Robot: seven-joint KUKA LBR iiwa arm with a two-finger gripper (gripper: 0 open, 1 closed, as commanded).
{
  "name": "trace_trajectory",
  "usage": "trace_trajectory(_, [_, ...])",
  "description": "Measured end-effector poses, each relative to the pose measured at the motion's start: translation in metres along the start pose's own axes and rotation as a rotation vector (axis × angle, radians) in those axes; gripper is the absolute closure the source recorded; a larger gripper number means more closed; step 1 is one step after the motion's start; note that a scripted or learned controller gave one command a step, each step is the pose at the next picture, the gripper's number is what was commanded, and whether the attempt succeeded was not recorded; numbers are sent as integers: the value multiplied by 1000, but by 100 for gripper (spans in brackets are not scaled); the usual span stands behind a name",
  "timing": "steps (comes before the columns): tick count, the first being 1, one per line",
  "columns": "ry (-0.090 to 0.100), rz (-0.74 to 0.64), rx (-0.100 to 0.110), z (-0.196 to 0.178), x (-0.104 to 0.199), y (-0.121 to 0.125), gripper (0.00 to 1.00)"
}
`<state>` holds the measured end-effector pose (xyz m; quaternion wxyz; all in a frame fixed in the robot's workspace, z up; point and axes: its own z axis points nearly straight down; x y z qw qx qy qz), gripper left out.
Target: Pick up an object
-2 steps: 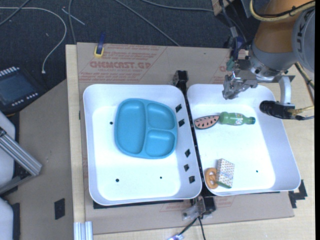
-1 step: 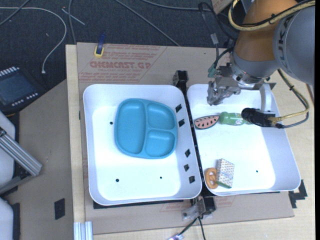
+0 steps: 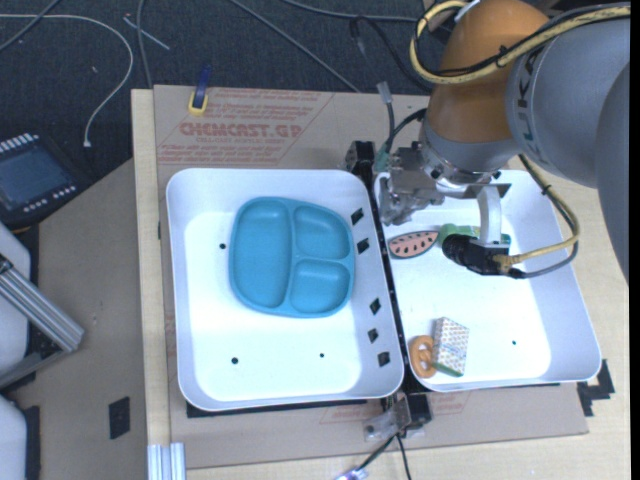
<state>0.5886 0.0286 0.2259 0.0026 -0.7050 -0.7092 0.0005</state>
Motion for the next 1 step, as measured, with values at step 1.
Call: trace_trajectory(1, [-1,1,-1,10,53,-8,100])
